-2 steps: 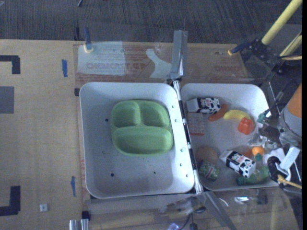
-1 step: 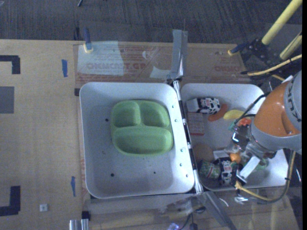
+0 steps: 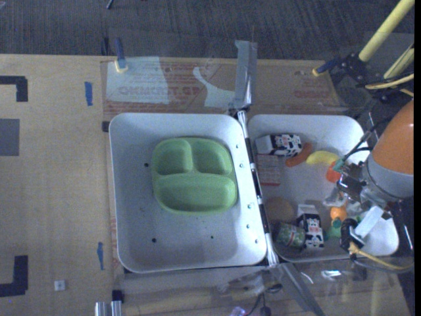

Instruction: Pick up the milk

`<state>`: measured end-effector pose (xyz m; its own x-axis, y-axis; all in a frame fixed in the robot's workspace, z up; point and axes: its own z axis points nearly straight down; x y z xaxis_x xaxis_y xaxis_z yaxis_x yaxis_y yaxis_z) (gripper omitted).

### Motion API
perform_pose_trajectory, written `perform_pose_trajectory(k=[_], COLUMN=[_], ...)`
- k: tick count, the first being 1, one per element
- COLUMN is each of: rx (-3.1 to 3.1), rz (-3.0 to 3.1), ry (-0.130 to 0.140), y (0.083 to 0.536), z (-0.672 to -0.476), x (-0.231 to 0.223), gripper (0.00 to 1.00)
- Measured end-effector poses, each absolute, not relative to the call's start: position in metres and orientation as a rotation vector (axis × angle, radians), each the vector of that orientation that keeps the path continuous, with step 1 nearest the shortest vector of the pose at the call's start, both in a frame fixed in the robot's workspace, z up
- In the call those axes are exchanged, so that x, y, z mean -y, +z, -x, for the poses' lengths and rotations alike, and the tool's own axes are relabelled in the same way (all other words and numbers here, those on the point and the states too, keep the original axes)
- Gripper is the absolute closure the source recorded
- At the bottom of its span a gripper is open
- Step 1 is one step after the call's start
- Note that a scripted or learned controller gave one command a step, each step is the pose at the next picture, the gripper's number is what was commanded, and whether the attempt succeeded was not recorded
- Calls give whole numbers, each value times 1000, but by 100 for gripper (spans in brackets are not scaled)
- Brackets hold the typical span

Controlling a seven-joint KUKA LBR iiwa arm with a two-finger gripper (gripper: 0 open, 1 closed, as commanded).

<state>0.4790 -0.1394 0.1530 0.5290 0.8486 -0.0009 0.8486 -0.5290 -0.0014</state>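
Bench (image 3: 52, 196): tan surface with black corner marks and bits of blue tape; it carries both bins.
Left bin (image 3: 131, 242): shallow, white, with a green tray inside.
Right bin (image 3: 329, 127): shallow, white, touching the left bin along a shared edge; it contains the small items.
Arm (image 3: 395, 157): grey with an orange band, reaching in from the right edge and hanging over the right side of the right bin.
Green tray (image 3: 194, 175): three compartments, lying flat near the middle of the left bin.
Gripper (image 3: 352, 206): low over the right bin's right half, near the orange and teal pieces; whether its pincer is apart or together cannot be told from here.
Milk (image 3: 279, 143): a cow-patterned carton on its side in the far left part of the right bin, well apart from the gripper.
Second carton (image 3: 311, 226): cow-patterned, at the near edge of the right bin, beside a green can (image 3: 289, 234).
Banana (image 3: 322, 157): yellow, just right of the milk.
Brown round item (image 3: 281, 209): between the milk and the can.
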Motion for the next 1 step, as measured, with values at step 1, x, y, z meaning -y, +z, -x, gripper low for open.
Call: perform_pose_trajectory(k=[1], rx=[1483], rz=[2767], ry=[3], y=[184], z=[-479], x=[51], gripper=[100])
